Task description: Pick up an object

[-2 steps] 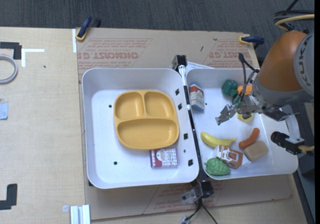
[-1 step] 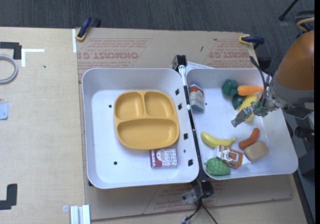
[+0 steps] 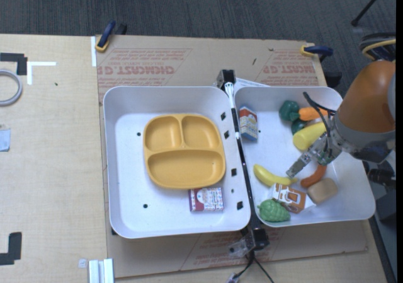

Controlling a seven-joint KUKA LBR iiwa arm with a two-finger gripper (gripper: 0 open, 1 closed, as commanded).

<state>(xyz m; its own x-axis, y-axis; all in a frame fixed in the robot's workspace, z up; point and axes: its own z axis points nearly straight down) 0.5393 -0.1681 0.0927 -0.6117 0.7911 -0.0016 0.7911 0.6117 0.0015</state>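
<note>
Arm: the grey arm with its orange band comes in over the right edge of the tabletop and hangs above the right bin.
End effector: the end effector points down and toward the left, its tip low over the middle of the right bin; from here I cannot tell whether it is wide or narrow, and I see nothing gripped in it.
Banana: the banana lies flat on the right bin's floor, just beside the end effector's tip. Its long axis runs slantwise, one end toward the divider between the bins, the other toward the bin's near right corner.
Near it: an orange-and-white carton and a green leafy vegetable sit touching each other by the bin's near edge; a tan bread-like piece lies to their right, and an orange carrot-like piece lies just above it.
Far side of right bin: a dark green vegetable, a small orange piece and a yellow piece are bunched together by the arm; a small milk-style carton stands close to the divider.
Left bin: the left bin carries a yellow divided plate at its centre and a red-and-white packet just beside the plate's near edge.
</note>
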